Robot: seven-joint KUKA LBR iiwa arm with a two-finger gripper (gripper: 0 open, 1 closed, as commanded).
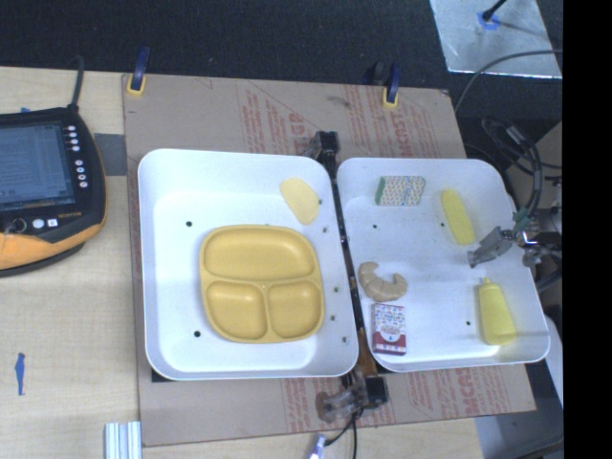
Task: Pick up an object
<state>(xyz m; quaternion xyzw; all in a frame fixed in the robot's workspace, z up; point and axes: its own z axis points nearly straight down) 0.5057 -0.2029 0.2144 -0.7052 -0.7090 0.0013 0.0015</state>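
Note:
My gripper reaches in from the right edge and hangs over the right side of the right bin. It sits between a yellow corn-like piece up and to its left and a yellow squeeze bottle below it, touching neither as far as I can see. A patterned green-and-white pad lies at the bin's far side. A tan croissant and a small red-and-white carton rest near the bin's left wall.
The left bin holds a yellow divided plate and a pale yellow oval piece. A teach pendant lies on the bench at far left. Cables hang by the right bin's outer edge.

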